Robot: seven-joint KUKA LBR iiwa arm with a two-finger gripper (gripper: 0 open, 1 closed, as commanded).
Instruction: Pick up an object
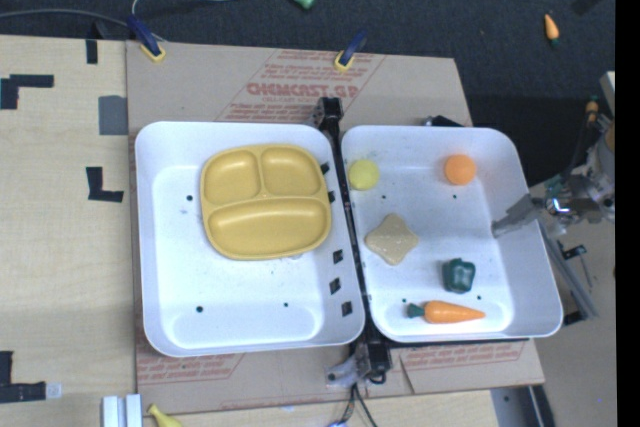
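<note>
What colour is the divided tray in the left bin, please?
Mustard yellow divided tray, seen in the camera view.

Right bin (505, 147): we count five obstacles. Yellow ball (363, 174) against divider wall; orange ball (459, 169) near far wall; tan block (391, 239) mid-floor; dark green piece (459, 274) just above carrot (447, 312), which lies along near wall. Open floor between balls and at right wall.
Left bin (160, 245): yellow divided plate (267, 199) fills upper middle; we note bare floor along near side.

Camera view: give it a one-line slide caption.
Gripper at the right bin's edge; carrot, orange ball inside, yellow tray in left bin.
</note>
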